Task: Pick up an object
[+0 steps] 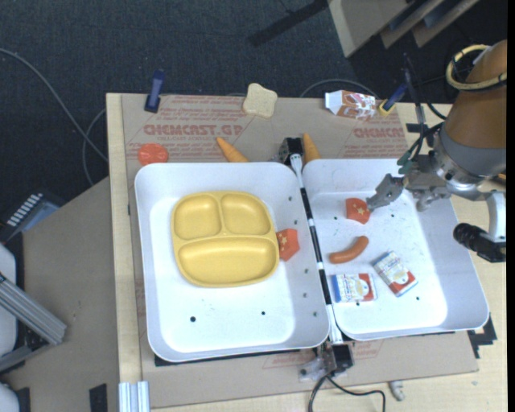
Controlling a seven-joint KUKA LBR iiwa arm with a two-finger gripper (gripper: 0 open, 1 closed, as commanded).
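The grey arm (475, 121) reaches in from the right, its tool (383, 195) angled down-left.

Dark carpet (72, 48) fills the floor all around, with a thin pale cable (60, 96) looping across it on the left. In the middle sits the table (193, 121), a tan board with red lettering printed along its far side. A blue clip (154, 90) grips its far left edge. At the top right, a beige cabinet (386, 20) cuts into view, a dark bar (286, 22) slanting beside it. Down at the lower left, grey metal rails (32, 310) lie at an angle. Light is even and soft, shadows faint.
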